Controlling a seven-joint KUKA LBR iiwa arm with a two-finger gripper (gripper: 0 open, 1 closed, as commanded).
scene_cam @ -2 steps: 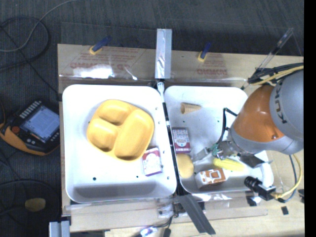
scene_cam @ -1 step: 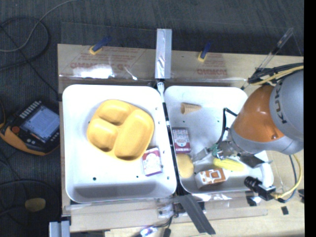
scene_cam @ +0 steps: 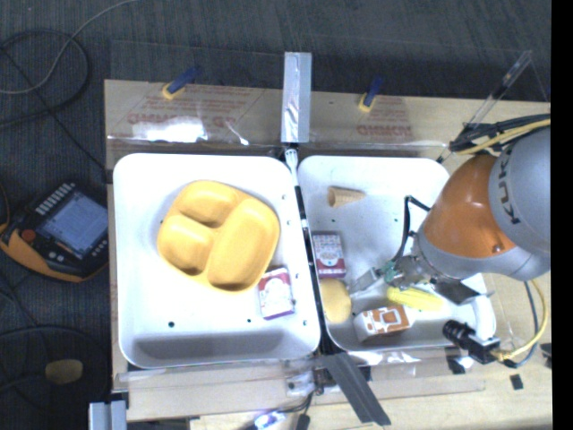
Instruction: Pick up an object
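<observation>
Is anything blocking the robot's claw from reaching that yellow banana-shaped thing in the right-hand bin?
Nothing visible does. The gripper sits right over the yellow banana-shaped object, with the orange-and-white carton just beside it, close enough to get nudged. The arm hides part of the spot.

The arm (scene_cam: 510,204) enters from the right, its orange band facing the camera, wrist angled down-left. The claw (scene_cam: 394,280) sits low.

One fixed camera above my counter (scene_cam: 430,115), looking down at a slant, both bins framed whole, my arm (scene_cam: 501,213) entering from its right edge
</observation>
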